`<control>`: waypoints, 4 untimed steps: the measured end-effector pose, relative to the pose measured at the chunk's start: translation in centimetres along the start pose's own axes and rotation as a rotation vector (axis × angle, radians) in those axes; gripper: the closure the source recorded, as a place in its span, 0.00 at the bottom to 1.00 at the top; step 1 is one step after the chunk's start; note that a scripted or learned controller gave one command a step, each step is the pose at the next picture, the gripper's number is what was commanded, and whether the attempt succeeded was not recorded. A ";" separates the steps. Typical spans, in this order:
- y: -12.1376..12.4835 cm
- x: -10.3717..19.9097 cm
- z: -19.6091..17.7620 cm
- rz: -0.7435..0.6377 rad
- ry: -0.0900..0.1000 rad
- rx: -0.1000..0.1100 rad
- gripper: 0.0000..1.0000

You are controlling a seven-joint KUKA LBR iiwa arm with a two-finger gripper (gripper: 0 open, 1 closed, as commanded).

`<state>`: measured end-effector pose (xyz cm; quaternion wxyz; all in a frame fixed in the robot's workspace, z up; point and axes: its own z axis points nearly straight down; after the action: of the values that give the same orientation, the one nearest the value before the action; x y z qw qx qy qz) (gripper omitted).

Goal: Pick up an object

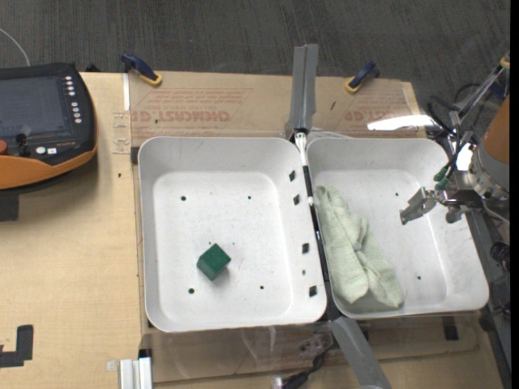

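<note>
Lying in the near half of the left bin [162,217], 1 green cube [214,262] sits alone, well apart from the arm. 1 pale green cloth [353,254] stretches along the left side of the right bin [454,290], against the divider. 2 bins rest side by side on the bench [65,282]. 1 gripper [422,207] hovers over the right bin's right half, holding nothing; whether it is spread or closed cannot be told.

The bench [73,282] bears two white bins [162,298], perhaps over cardboard [195,108].

Green cube [214,262] left, cloth [354,250] right.
</note>
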<state>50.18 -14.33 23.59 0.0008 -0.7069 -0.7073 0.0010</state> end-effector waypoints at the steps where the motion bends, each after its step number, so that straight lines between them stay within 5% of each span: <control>1: -2.5 7.3 4.6 0.026 0.000 0.002 0.00; 2: -2.4 18.7 4.5 0.038 -0.001 0.000 0.00; 3: 8.6 22.8 4.5 -0.122 -0.002 0.000 0.00; 4: 13.0 34.0 3.9 -0.012 -0.002 -0.001 0.00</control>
<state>63.18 19.64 19.66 -0.0003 -0.7027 -0.7114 0.0015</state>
